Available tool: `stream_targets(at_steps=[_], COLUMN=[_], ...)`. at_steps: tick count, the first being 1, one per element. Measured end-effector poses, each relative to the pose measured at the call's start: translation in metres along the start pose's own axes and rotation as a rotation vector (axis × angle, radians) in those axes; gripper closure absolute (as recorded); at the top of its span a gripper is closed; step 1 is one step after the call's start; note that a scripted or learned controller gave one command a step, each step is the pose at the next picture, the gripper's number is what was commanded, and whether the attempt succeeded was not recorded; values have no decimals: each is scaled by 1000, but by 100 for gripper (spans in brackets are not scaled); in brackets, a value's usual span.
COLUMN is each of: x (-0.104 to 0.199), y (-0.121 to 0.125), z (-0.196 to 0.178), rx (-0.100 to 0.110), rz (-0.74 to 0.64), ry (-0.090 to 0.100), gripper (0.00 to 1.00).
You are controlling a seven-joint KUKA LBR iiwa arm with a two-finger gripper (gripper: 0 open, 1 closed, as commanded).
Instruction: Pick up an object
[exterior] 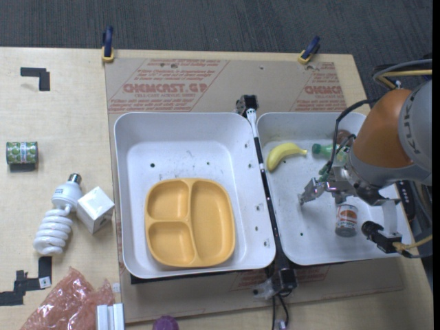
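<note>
1. Leftmost, off the bins: green can (22, 154), bulb (55, 215), white cube (95, 209), red mesh bag (65, 300).
2. Left bin (130, 133): yellow divided plate (190, 222) lying flat near its front.
3. Right bin (292, 249): banana (283, 154) at the back left, green item (322, 149) just right of it, partly under the arm.
4. Gripper (311, 192) mid-bin, low, nothing visibly between the fingers; open or closed: can't tell.
5. Small jar (346, 220), red label, upright, front right beside the wrist.
</note>
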State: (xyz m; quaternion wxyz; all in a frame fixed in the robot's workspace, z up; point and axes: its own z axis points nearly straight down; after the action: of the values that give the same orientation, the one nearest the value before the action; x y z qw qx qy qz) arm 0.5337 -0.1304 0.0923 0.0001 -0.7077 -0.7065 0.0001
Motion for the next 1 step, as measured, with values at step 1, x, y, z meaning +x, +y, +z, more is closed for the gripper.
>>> stream_targets(at_steps=[1], x=[-1], y=[1], z=[-10], rx=[-2], rz=[2], ry=[-1], gripper=[100])
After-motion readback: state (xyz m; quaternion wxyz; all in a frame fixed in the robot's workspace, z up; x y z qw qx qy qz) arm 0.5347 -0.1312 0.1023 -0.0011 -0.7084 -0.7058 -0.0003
